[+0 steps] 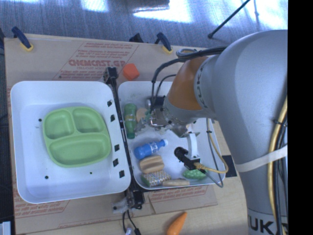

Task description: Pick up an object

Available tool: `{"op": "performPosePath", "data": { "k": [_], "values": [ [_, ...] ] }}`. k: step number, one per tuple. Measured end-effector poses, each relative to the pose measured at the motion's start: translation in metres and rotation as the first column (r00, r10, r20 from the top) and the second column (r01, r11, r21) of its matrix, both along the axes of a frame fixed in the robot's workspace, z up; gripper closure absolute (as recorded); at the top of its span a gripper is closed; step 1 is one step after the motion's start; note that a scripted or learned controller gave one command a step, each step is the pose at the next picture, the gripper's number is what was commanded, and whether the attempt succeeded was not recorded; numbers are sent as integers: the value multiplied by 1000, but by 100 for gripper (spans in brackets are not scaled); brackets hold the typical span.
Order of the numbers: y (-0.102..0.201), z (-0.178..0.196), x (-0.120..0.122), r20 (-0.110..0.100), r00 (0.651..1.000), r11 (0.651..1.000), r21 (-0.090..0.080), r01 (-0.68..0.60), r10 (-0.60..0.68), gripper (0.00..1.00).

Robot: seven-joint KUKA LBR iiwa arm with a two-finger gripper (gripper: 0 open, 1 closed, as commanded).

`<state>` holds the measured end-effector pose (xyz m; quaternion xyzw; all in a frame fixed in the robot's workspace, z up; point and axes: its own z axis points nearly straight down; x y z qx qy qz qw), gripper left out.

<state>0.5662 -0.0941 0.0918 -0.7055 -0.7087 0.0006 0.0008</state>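
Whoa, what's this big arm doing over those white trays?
The grey robot arm is reaching down into the right bin, which holds a blue bottle, a green bottle and some toy food. It is meant to pick one up. The left bin holds a green divided plate.

You see a thick, smooth grey arm (249, 97) with an orange band (186, 89) above the wrist. Black cables loop beside that band, a yellow cable runs along its far side, and white letters "UK" mark its base.
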Motion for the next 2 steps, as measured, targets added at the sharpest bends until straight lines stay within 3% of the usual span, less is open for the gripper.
{"op": "performPosePath", "data": {
  "k": [1,2],
  "values": [
    [-6,0,37,-3,1000,1000,0,-1,1,0],
    [-6,0,37,-3,1000,1000,0,-1,1,0]
  ]
}}
